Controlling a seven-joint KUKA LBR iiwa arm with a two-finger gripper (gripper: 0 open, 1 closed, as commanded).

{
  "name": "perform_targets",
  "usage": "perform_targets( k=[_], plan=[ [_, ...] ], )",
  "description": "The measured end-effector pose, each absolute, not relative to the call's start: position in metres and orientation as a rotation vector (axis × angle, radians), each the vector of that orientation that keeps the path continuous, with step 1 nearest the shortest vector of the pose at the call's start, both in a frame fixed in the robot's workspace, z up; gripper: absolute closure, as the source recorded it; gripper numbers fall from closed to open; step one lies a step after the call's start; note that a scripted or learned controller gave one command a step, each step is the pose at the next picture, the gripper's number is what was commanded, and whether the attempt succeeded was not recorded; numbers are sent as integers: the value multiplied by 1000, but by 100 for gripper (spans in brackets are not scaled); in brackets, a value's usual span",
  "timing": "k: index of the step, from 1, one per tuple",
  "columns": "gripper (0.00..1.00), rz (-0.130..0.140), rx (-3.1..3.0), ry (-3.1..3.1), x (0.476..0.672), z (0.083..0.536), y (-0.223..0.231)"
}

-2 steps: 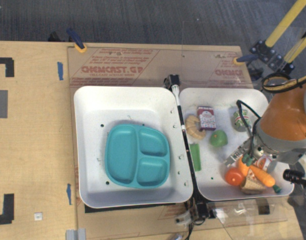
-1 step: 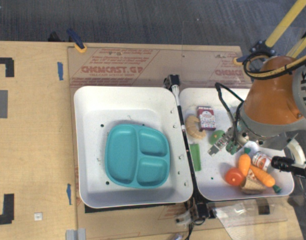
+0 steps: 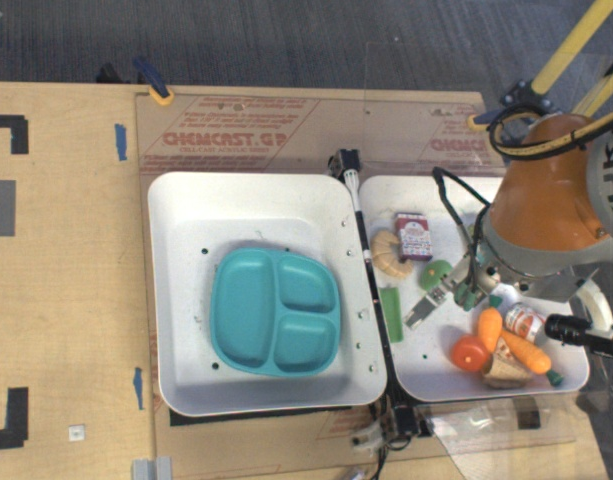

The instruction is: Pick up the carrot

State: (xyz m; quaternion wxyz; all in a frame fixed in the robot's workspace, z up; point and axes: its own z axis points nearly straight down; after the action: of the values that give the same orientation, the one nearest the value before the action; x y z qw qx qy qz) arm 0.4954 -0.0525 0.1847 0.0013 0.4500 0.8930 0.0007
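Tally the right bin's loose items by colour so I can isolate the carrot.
Orange: 2, carrot and a second orange piece
Red: 2, tomato, small box
Green: 2, stick, round piece
Tan: 2, pastry, wedge
Total: 8

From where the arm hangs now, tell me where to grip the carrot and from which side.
Grip the carrot mid-body from above, fingers across its width. It lies flat, slanting toward the right bin's lower right corner, beside a tomato.
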Motion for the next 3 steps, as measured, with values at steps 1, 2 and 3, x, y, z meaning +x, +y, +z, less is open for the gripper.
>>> perform_targets(
  k=[1,2,3],
  plan=[
    [0,-5,1329,2851,477,104,-119],
    [0,14,1608,2687,484,89,-168],
    [100,15,1600,2678,488,101,-169]
  ],
)
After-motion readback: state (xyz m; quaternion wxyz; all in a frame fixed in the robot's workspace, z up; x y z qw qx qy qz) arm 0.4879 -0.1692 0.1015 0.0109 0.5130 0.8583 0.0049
